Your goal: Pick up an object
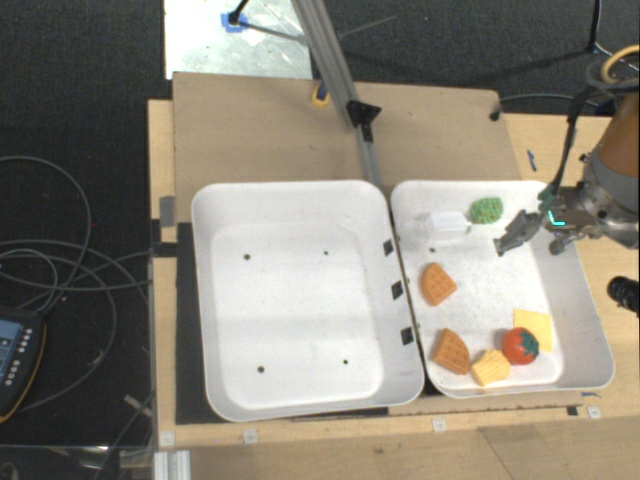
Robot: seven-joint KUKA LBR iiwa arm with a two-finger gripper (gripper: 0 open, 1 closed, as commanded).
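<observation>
The bench point(330, 128) is a tan wooden surface set on dark carpet, and it bears two shallow white bins side by side. The left bin point(290, 298) is the larger-looking of the pair in this slanted view, its floor marked by a few small dark dots. The right bin point(575, 313) touches it along a shared edge fitted with small black clips.

The arm point(615, 183) reaches in from the right, grey with an orange section above the wrist, and hangs over the upper right part of the right bin. Its gripper point(518, 233) points toward the left, low over the bin floor. Whether the jaws are released or clenched cannot be told from this angle, and nothing is seen between them.

A grey metal pole point(335, 58) slants across the top of the bench toward the bins.

The objects to pick from all lie in the right bin. A waffle-like orange piece point(437, 284) sits near the bin's middle left. A second orange wedge point(451, 351) lies near the front left. A yellow block point(533, 324) rests toward the front right, with a red tomato point(520, 346) touching its front edge and a small yellow wedge point(490, 367) just beside the tomato. A green leafy piece point(486, 210) lies near the back, just left of the gripper, and a pale white item point(448, 223) lies beside it.
</observation>
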